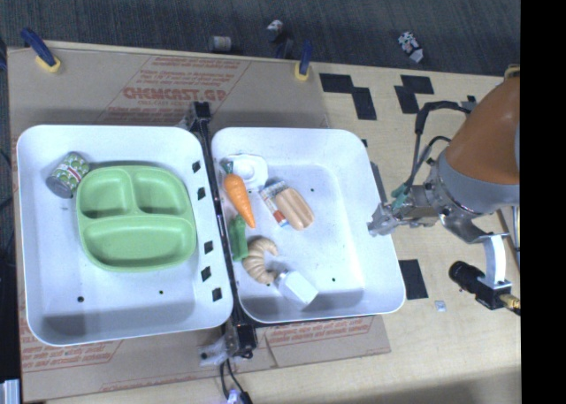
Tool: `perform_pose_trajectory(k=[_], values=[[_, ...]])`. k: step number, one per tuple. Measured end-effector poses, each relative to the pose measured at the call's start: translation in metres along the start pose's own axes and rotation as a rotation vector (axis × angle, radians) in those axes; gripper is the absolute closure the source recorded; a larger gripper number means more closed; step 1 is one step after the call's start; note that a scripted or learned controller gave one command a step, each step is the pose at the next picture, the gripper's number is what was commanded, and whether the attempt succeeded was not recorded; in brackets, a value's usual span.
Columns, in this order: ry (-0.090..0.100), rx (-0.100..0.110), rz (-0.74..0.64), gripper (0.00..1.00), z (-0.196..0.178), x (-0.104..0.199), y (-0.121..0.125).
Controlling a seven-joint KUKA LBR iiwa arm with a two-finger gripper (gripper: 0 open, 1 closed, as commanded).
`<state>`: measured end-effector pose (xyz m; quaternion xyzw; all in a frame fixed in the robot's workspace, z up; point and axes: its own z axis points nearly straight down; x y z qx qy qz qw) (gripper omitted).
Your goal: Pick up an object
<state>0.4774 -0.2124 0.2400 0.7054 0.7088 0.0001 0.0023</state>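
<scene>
The right bin (pixel 349 172) holds an orange carrot (pixel 238 199), a tan bread roll with a wrapper (pixel 290 205), a white cup-like item (pixel 248 168), a green piece (pixel 237 239), a beige croissant shape (pixel 259 258) and a white block (pixel 298 287). My gripper (pixel 386 219) hovers at the right bin's right rim, outside the cluster of objects, with nothing visibly between its fingers. The arm's orange band (pixel 491 133) sits at the right edge.
The left bin (pixel 44 287) carries a green divided plate (pixel 137 215) and a small can (pixel 67 172) at its top left. A black divider strip (pixel 210 208) runs between the bins. Cardboard (pixel 177 84) lies underneath, with clamps at the back.
</scene>
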Motion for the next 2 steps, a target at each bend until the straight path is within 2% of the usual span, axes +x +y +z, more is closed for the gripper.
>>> perform_pose_trajectory(k=[1,2], values=[[0.004,0.006,-0.001,1.00,0.017,0.002,-0.001],[0.003,0.000,-0.001,1.00,-0.015,0.058,0.001]])
